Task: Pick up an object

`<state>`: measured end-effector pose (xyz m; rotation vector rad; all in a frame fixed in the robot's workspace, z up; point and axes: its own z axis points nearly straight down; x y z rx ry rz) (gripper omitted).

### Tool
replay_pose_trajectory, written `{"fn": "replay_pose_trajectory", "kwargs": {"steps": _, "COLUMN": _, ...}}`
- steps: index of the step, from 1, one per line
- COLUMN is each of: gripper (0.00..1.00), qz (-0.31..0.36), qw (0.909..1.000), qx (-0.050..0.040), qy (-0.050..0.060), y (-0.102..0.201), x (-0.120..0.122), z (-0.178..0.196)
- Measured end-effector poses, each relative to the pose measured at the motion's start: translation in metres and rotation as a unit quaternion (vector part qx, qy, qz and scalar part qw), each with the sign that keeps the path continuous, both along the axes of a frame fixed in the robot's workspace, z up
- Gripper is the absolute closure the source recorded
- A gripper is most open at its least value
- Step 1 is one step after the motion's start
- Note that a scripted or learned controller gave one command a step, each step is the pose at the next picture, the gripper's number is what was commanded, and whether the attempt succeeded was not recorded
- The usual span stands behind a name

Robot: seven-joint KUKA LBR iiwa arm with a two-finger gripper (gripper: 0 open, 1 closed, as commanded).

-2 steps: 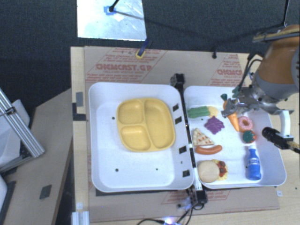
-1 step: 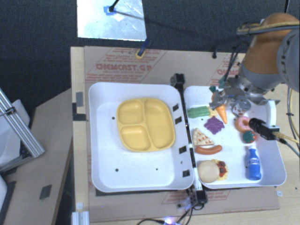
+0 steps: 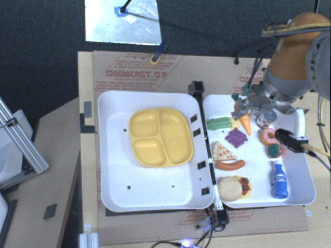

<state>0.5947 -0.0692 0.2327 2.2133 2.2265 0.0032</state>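
Note:
My gripper [image 3: 250,111] hangs over the back of the right bin [image 3: 305,190], under the grey wrist and orange band. An orange toy carrot [image 3: 245,123] lies just below it, close to or touching the gripper; no object shows as held. A green toy vegetable [image 3: 219,123] lies left of the carrot, with purple grapes [image 3: 236,137] in front of them. A pink donut [image 3: 268,135] sits to the gripper's right front.
The right bin also holds a pizza slice [image 3: 222,151], a sausage [image 3: 229,165], a sandwich [image 3: 234,188], a blue bottle [image 3: 279,180] and a small red and teal fruit [image 3: 274,150]. A yellow divided plate [image 3: 159,137] lies in the left bin [image 3: 116,190].

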Motion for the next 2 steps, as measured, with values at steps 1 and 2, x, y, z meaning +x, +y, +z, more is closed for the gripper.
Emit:
{"fn": "replay_pose_trajectory", "kwargs": {"steps": 1, "gripper": 1.00, "qz": -0.002, "qw": 1.0000, "qx": -0.0002, "qy": 0.001, "y": 0.000, "x": -0.007, "z": -0.003}}
{"fn": "replay_pose_trajectory", "kwargs": {"steps": 2, "gripper": 1.00, "qz": 0.000, "qw": 1.0000, "qx": 0.0001, "qy": 0.000, "y": 0.009, "x": 0.004, "z": 0.001}}
